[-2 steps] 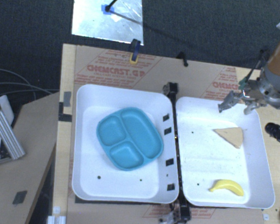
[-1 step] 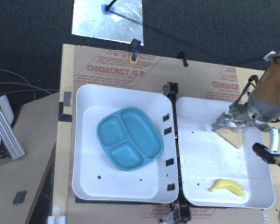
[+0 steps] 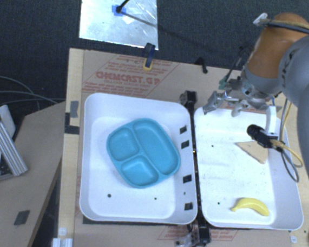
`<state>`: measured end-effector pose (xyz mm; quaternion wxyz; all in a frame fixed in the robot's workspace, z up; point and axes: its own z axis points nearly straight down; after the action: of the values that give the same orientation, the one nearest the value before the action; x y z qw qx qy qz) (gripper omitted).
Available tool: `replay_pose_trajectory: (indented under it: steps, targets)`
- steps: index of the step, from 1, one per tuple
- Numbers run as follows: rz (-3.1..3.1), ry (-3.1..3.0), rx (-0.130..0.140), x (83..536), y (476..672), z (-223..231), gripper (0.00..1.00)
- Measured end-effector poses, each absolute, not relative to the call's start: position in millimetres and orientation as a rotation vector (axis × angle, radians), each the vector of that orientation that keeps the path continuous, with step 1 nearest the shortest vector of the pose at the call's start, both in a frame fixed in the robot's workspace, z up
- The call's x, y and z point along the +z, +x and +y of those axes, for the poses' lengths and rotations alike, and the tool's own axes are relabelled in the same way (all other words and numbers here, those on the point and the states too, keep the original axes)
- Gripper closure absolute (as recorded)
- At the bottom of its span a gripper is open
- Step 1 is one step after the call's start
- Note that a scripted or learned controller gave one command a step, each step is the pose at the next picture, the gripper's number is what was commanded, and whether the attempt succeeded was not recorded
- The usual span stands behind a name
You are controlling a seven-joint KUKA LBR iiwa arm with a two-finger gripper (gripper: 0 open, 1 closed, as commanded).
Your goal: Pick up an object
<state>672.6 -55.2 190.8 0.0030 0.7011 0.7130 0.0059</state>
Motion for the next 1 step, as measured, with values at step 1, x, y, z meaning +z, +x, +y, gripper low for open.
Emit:
replay_pose_trajectory:
  steps: [1]
  targets:
    - [2.236,2.207,0.007,185.1,668.8,54.6,0.0]
